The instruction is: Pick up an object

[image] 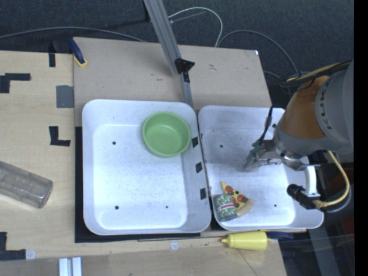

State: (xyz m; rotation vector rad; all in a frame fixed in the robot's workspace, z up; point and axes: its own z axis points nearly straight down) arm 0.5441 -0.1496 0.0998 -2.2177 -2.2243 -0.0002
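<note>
A green bowl [167, 134] sits upright in the left bin [103, 171], near its back right corner. In the right bin [230, 125] a slice-of-pizza toy [236, 198] lies by the front left corner, beside a small patterned packet [224, 207]. My gripper [254, 158] hangs low over the middle of the right bin, above and to the right of the pizza toy. Nothing shows between its fingers.
A yellow mustard bottle [248, 241] lies on the bench just in front of the right bin. A clear plastic container [23, 184] rests at the far left. A grey metal pole [167, 33] slants down to the bins' shared back edge. Cables trail behind.
</note>
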